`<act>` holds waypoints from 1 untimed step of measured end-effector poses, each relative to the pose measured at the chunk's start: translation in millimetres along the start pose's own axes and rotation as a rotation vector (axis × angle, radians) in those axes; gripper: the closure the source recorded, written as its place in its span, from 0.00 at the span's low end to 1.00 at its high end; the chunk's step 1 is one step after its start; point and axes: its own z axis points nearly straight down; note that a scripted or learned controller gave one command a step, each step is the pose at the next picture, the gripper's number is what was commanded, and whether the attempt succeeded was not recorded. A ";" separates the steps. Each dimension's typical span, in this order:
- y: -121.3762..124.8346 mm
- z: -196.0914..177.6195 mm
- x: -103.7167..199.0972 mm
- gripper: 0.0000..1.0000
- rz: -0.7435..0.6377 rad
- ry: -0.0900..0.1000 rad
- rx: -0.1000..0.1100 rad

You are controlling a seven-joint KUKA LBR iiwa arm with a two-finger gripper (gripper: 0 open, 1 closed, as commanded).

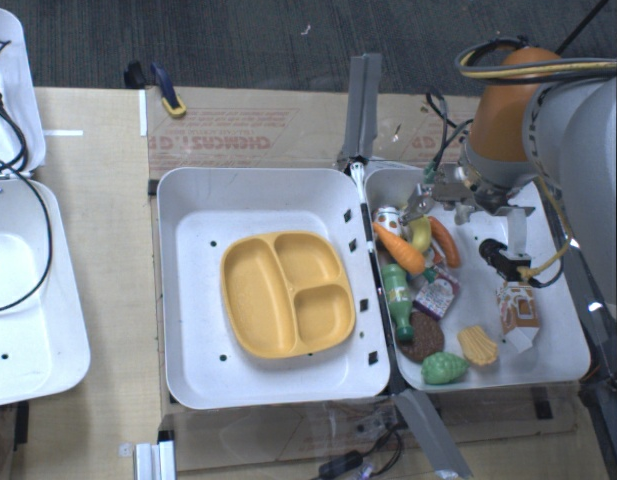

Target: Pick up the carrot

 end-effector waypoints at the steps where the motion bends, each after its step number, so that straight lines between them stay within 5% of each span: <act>1: -64.5 9.0 -2.6 0.00 0.177 0.005 0.020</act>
